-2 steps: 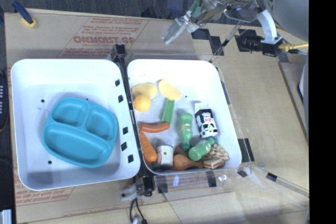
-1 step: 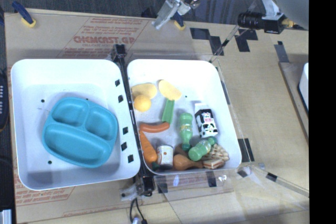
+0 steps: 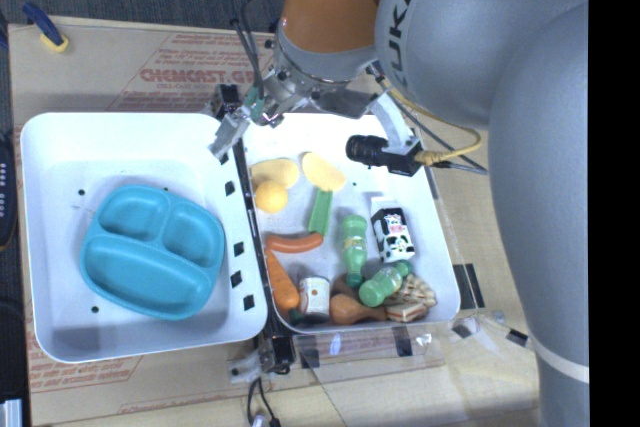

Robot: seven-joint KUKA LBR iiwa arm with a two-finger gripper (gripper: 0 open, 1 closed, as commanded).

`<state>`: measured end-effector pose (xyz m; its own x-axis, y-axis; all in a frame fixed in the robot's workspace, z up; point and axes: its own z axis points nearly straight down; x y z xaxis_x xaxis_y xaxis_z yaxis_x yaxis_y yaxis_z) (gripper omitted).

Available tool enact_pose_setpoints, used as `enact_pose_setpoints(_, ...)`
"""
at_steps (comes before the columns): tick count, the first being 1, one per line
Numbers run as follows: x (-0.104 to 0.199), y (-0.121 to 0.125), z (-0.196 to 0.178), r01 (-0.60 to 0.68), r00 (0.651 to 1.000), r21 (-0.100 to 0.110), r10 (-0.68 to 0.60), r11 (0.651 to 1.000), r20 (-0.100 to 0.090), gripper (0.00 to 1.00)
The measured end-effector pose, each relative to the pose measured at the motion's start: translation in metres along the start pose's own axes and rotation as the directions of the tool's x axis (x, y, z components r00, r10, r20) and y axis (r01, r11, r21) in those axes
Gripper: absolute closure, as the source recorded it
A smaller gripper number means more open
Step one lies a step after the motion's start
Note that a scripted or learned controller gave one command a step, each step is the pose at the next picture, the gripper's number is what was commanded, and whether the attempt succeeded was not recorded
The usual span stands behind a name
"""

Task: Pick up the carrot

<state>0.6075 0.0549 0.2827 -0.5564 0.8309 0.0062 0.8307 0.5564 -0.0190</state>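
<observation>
Arm [image 3: 470,65] fills the top-right, cut off by the top and right edges; it hides the far rim of the right bin [image 3: 440,245] and most of the table [image 3: 150,65] at 1–3 o'clock. Gripper [image 3: 240,120] sits at the divide between the bins, near the far rim, at about 11 o'clock from the right bin's centre. Fingers [image 3: 225,135] are small and partly blurred against the white rim; can't tell how far apart they are, and nothing is seen between them.

Carrot [image 3: 281,281] lies in the right bin at 7 o'clock, tight along the left wall, tip toward 6. A sausage [image 3: 295,241] lies just beside its upper end, a small can [image 3: 315,295] just beside its lower end, so there is little free room on either side. Other items are packed close: lemon [image 3: 271,196], yellow chip-like piece [image 3: 323,171], green stick [image 3: 320,210], green bottle [image 3: 354,250], milk carton [image 3: 389,233], bread slice [image 3: 410,300] at 5 o'clock, partly under other things. The brown item by the near rim is hard to identify.

Left bin [image 3: 60,155] holds a blue divided tray [image 3: 152,250], with open floor around it, esp. at 12 and 9 o'clock.
</observation>
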Motion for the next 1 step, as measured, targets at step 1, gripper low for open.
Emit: enact_pose_setpoints(1, -0.0339, -0.0410, -0.1091, 0.007, 1.000, -0.026, -0.007, 1.000, 0.017, 0.00)
